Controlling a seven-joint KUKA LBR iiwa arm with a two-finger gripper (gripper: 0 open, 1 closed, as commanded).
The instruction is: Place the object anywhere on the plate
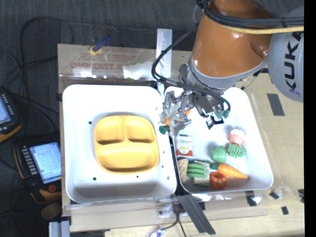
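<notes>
Hovering over the bins' divider, pincer (174, 117), grip state unclear, sits right of the yellow plate (127, 143).

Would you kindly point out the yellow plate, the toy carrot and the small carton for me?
yellow plate (126, 154): camera view, on its large front compartment.
toy carrot (232, 171): camera view, on the middle of its orange body.
small carton (184, 145): camera view, on its printed top face.

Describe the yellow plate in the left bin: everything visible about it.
The yellow plate looks like smooth moulded plastic, squarish with rounded corners. Raised ridges split it into three compartments: two small ones at the far side and one wide one nearer the camera. It lies flat and upright, about the middle of the left bin, resting on its floor. Nothing lies on it.
</notes>
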